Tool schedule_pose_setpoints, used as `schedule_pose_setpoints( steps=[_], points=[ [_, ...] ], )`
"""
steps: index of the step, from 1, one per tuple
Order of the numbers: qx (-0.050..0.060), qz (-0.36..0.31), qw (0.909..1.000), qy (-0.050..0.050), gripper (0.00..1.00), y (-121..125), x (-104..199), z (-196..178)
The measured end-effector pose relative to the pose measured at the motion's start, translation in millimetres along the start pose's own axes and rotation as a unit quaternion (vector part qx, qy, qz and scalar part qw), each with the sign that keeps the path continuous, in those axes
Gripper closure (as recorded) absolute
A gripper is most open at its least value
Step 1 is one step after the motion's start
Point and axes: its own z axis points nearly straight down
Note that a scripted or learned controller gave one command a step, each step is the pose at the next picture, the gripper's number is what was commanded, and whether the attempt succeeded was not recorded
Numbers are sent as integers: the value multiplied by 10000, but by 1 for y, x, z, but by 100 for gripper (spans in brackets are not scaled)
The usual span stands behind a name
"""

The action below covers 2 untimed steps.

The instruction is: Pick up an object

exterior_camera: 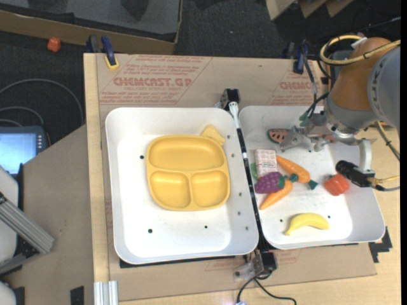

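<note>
You have the grey and orange arm (359, 84) coming in at two o'clock, over the far end of the right bin (362, 224). The left bin (127, 189) carries a yellow divided tray (188, 171) at its centre. In the right bin, the gripper (310, 138) sits at twelve o'clock; you cannot tell from here how it is set. A watermelon slice (278, 135) lies just beside it at nine o'clock. Lower down, toward the bin's nine o'clock side, you see two carrots (292, 166) (275, 197), purple grapes (269, 182) between them, and a small packet (265, 159). A banana (306, 222) rests at six o'clock, a red tomato (337, 184) at three.
</note>
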Motion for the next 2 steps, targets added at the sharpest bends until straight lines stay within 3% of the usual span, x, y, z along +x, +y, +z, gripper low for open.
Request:
schedule_pose_setpoints(
  steps=[1, 2],
  points=[
    [34, -3, 10000, 14, 0, -71, 49, 11],
    [-8, 0, 10000, 2, 100, -68, 47, 0]
  ],
)
